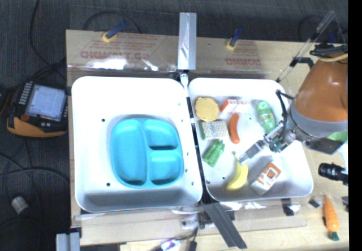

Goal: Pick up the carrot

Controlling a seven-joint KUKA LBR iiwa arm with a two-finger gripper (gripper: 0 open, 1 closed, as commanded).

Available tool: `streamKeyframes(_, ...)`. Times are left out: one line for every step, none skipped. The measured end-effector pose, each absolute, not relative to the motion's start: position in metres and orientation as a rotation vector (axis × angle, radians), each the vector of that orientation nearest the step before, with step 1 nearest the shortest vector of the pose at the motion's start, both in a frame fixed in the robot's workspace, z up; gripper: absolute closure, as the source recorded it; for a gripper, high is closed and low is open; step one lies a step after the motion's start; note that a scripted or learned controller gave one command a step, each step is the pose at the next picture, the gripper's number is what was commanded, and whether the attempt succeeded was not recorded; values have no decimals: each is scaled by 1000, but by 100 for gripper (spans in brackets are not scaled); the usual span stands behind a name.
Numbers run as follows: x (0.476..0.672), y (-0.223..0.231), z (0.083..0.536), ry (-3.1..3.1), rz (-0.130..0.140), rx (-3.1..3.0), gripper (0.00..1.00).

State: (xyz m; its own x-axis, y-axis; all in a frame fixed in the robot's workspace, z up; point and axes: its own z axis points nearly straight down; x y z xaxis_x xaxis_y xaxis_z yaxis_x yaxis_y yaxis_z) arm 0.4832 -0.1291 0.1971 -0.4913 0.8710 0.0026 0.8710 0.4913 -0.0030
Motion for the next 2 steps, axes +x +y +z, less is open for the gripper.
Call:
streamKeyframes(509, -129, 190, -2757, 3, -1505, 0)
streamKeyframes(483, -122, 195, -2776, 4, -1467, 0)
